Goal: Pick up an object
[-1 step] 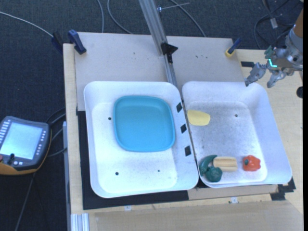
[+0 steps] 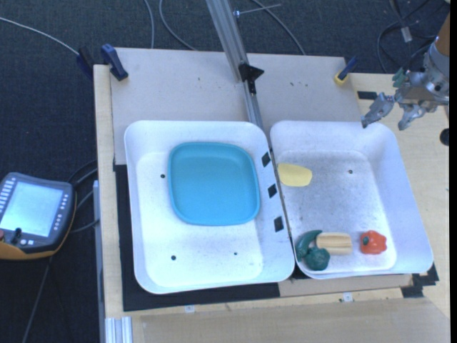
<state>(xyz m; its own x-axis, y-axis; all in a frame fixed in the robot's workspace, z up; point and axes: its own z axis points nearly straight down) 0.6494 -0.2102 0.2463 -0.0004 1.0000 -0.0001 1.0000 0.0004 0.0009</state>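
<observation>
My hand [image 2: 389, 113] hangs at the far right corner of the right bin [image 2: 400, 159], above its rim, with the two fingers spread apart and nothing between them. Everything I could pick lies well away from it, inside that bin. A pale yellow piece [image 2: 294, 175], flat and rounded like a soft wedge, sits alone against the left wall. Along the near wall three things line up: a dark green curved piece [image 2: 313, 251] that looks like a toy vegetable, a tan block [image 2: 334, 244] with squared ends touching it, and just beside that a small red-orange piece [image 2: 372, 242], rounded and glossy, with a green top.

To do this step well, I judge the yellow piece or the red one the better target, since each stands clear enough for a finger on either side. The green and tan pair touch, so closing on one may shove the other. The red one sits close to the bin's sloped wall, so I would turn my fingers to close along the wall, not across it. I should come straight down, centred, and close only once low enough.

The bin floors look smooth, hard plastic, speckled with scuffs, so a nudged toy will likely slide. The left bin [image 2: 143, 213] holds a shallow blue plate [image 2: 214, 183] with rounded corners
</observation>
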